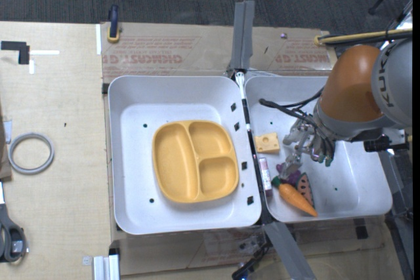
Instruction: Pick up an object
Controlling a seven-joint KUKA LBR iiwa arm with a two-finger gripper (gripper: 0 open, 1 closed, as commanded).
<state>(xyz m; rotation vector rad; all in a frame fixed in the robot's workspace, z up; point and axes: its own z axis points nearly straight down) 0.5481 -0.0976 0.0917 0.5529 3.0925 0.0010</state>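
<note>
The right bin [354,197] holds a yellow cheese-like block [266,142] near its left wall, an orange carrot [296,199] at the front, a dark purple toy [300,181] just behind the carrot, and a slim tube [264,174] along the left wall. My gripper [296,155] hangs from the grey arm with its orange band [353,85]. It sits low in the right bin, just above the purple toy and right of the cheese block. Nothing is visibly between its fingers.
The left bin [128,160] carries a yellow divided plate [195,160]. A grey tape ring [29,153] and scissors [12,240] lie on the bench at far left. A grey divider bar [243,36] stands between the bins at the back.
</note>
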